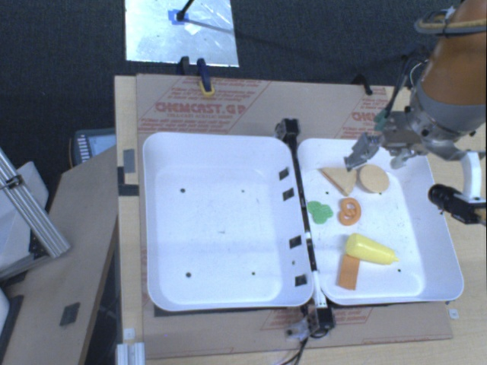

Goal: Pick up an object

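- Dark carpet surrounds the worktop, which is covered by printed cardboard and carries two shallow white bins side by side.
- All the loose objects lie in the right bin; the left bin shows bare white floor with a few dark specks.
- At the far end of the right bin sit a tan wedge and, touching its right side, a tan round disc.
- Nearer the middle are a green leafy piece and, just beside it, an orange ring-shaped piece.
- Toward the near end, a yellow cone-like object lies on its side, pointing right, with an orange rectangular block touching its lower left.
- Reaching in from the right, the end effector hangs over the far end of the right bin, just above the wedge and disc; its grey fingertip points down toward the wedge.
- I cannot tell how far its fingers are parted, and nothing is visibly held between them.
- A black clip strip runs along the seam between the bins.
- Beyond the worktop, a shiny square metal sheet lies on the carpet.
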{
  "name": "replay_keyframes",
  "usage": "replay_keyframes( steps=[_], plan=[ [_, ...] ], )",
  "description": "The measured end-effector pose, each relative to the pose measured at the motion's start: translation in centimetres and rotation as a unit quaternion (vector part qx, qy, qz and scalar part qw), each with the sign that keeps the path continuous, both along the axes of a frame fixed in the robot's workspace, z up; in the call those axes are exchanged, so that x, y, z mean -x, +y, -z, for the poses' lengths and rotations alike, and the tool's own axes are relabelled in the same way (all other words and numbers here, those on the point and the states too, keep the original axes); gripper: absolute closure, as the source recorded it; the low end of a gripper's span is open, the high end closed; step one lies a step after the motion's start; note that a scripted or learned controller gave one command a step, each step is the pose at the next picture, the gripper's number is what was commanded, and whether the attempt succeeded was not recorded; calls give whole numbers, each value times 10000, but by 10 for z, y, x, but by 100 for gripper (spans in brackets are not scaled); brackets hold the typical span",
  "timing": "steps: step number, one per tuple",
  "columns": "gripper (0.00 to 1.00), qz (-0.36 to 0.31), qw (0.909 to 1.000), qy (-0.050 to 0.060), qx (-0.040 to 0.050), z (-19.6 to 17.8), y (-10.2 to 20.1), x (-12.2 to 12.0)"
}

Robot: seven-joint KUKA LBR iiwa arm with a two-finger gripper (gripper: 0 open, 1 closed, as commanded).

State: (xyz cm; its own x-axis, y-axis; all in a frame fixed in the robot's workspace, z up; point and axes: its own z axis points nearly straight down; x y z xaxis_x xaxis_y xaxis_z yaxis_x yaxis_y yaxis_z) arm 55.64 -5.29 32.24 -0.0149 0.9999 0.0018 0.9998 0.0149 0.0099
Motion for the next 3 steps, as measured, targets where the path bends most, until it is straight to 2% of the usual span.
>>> replay_keyframes(
  steps=[1,2,3],
  plan=[
    [0,13,10000,26,-3,-21,82,8],
    [100,35,10000,20,2,-31,77,7],
    [100,62,10000,-52,1,-173,48,70]
  ],
)
